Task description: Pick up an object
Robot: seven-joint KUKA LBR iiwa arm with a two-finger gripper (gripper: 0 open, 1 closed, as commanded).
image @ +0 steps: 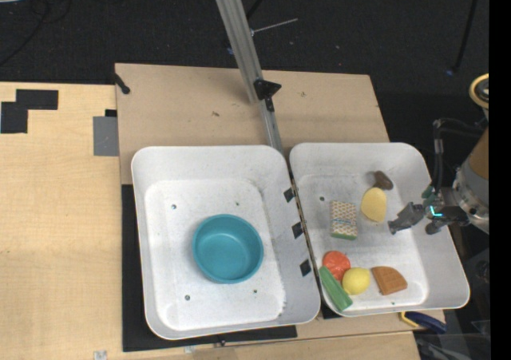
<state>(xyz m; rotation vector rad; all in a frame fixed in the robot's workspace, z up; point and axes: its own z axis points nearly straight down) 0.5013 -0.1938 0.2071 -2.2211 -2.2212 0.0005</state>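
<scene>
Down at the front of the right bin point(447, 290) sits a tight little cluster: a green vegetable point(335, 288) lying at a slant, a red tomato point(336, 263) just above it, a yellow ball point(356, 280) touching the tomato's side, and a brown wedge point(389, 279) just to the right of the ball. Further back in the same bin, a checked sponge block point(344, 219) stands beside a yellow lemon point(374, 204), and a small dark brown piece point(382, 180) rests just behind the lemon.

Over at the right rim, the hand point(417, 219) reaches in from the side, dark fingers point(403, 219) spread apart and pointing toward the lemon, with a small teal light glowing at the wrist. Nothing sits between those fingers; the hand is near the lemon but apart from it, above bare white floor of the bin.

Across in the left bin point(160, 167), a teal bowl point(227, 248) sits upright, well apart from everything else. Both bins rest side by side on the bench point(319, 103), and a grey metal rail point(239, 31) rises at a slant behind them.
</scene>
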